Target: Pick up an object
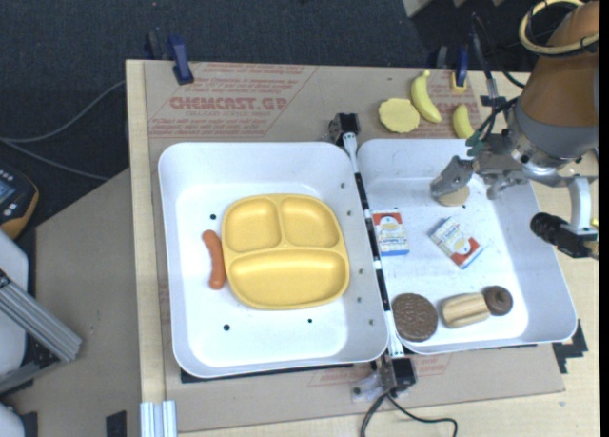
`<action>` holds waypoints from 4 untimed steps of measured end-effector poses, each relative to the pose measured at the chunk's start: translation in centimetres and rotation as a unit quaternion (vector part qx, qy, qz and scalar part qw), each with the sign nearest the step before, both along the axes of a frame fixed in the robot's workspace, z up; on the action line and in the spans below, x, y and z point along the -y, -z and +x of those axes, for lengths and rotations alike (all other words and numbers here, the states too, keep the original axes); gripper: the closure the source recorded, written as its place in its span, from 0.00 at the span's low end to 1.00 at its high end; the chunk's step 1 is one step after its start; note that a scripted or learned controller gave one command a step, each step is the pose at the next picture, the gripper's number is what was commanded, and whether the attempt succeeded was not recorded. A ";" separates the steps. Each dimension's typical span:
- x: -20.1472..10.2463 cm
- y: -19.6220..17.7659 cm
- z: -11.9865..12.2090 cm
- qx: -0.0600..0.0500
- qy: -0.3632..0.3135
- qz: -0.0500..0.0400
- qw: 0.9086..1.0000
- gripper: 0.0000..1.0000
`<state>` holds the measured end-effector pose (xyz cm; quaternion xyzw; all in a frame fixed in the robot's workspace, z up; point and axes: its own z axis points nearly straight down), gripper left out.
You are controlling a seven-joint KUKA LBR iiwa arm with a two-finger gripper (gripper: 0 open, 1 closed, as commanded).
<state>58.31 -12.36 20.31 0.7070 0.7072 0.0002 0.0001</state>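
My gripper (450, 184) hangs over the upper middle of the right bin (542, 330), with the arm's orange band (563, 92) behind it at the right. A small tan object (456, 199) lies right under the gripper's tip, partly hidden. Below it in the same bin lie a red-and-white carton (389, 232), a second small carton (455, 242), a dark round cookie (415, 316), a bread roll (463, 309) and a chocolate donut (498, 301).
The left bin (190, 330) holds a yellow divided plate (284, 250) and a sausage (215, 259) beside it. Behind the right bin, on the board, lie a yellow round piece (400, 115) and two bananas (426, 97).
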 end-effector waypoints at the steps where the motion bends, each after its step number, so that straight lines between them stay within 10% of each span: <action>1: 3.5 8.2 0.0 -0.004 0.002 0.000 1.000 0.00; 2: 4.5 12.1 -2.8 -0.003 0.001 0.001 1.000 0.00; 3: 4.5 10.8 -2.6 0.000 0.001 0.000 1.000 1.00; 4: -5.5 1.2 0.9 0.005 -0.005 0.000 1.000 1.00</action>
